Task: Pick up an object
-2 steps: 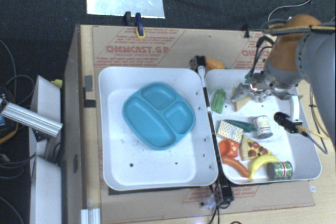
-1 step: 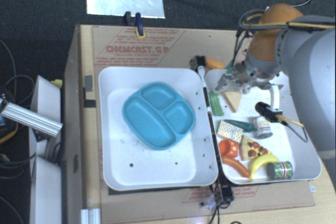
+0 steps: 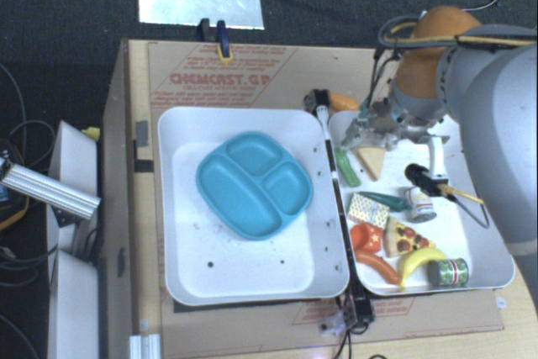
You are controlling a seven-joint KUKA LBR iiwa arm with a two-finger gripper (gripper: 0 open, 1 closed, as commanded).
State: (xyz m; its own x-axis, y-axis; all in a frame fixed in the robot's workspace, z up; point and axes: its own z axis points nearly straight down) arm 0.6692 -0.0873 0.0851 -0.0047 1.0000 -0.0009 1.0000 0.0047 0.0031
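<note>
We judge the cheese wedge [image 3: 371, 160] light, rigid and smooth; grip it across its flat faces. It is a pale yellow triangle lying in the right bin [image 3: 492, 265], just below the gripper [image 3: 370, 133]. Finger state: we cannot tell.

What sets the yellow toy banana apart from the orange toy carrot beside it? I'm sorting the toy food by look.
The yellow toy banana is curved like a crescent; the orange toy carrot is a straighter, thinner stick. The banana is yellow, the carrot orange-red. The banana lies nearer the green-labelled can, the carrot nearer the bin's left wall. Both lie flat at the front of the right white bin.
</note>
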